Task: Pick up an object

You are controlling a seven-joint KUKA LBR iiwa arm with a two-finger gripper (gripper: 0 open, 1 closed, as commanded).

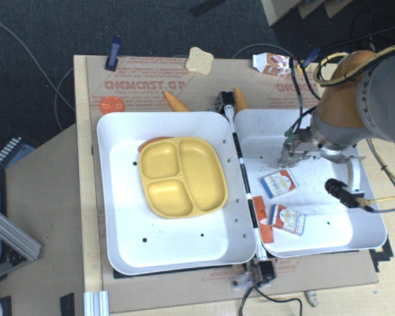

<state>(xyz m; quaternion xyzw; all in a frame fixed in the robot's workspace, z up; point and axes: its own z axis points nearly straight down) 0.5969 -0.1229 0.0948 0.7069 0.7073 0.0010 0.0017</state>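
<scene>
My gripper (290,153) hangs low over the right bin (365,232), near its back left part, with bare white floor under it. A small blue and white packet (278,183) lies just in front of the gripper, apart from it. Nearer the bin's front lies a white, orange and blue packet (289,220). A red flat piece (259,211) rests against that bin's left wall. The left bin (118,232) holds a yellow divided plate (182,176), and a red thing (153,143) peeks out from behind its far edge.
Behind the bins on the cardboard lie a tan bread-like piece (199,60), an orange carrot (176,102), an orange disc (110,104), a blue object (112,52) and a small carton (273,63). Cables run at the back right.
</scene>
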